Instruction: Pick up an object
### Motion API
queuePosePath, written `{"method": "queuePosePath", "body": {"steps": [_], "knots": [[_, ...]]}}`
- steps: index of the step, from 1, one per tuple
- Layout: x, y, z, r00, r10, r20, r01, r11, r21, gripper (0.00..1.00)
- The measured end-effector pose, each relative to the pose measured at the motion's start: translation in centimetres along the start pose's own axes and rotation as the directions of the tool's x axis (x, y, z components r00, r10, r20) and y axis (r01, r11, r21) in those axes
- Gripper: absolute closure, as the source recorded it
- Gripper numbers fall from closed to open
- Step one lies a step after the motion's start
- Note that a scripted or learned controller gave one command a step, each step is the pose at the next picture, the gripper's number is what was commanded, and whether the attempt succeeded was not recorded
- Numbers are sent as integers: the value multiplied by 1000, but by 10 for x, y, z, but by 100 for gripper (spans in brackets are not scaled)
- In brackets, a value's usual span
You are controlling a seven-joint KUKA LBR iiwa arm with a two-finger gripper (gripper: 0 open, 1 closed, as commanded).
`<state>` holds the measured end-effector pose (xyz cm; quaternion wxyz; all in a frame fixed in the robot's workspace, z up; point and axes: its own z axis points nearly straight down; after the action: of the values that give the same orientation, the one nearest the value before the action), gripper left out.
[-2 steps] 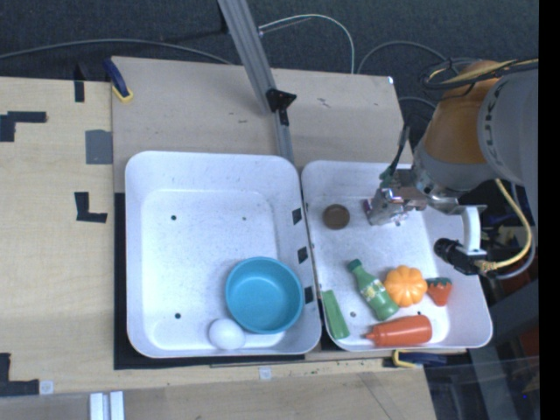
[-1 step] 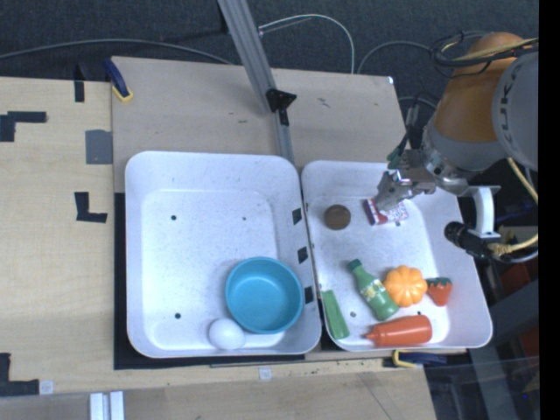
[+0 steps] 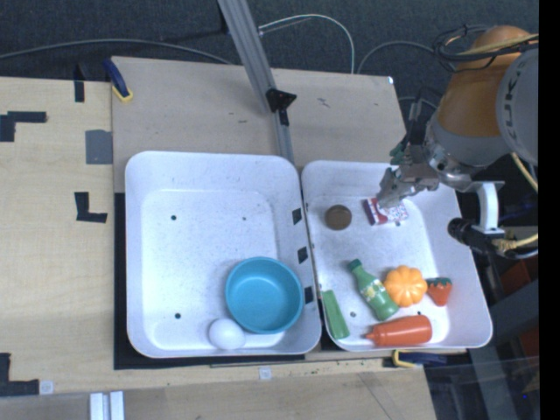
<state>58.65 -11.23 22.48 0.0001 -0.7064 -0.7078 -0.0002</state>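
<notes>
My gripper hangs over the far part of the right bin, just above and touching the top edge of a small red and white packet. Left of the packet lies a brown round disc. Nearer the front of this bin are a green bottle, an orange pumpkin, a small red piece, a long red-orange vegetable and a green stick.
In the left bin, a blue bowl and a white ball sit at the front right corner. A grey metal pole slants over the bench behind the bins. Cables lie at the back right.
</notes>
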Motion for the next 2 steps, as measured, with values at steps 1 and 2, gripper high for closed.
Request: {"method": "queuePosePath", "body": {"steps": [1,2], "knots": [[56,10,-8,1000,-6,-2,6,1000,1,100],[108,27,4,1000,-5,-1,5,1000,2,100]]}}
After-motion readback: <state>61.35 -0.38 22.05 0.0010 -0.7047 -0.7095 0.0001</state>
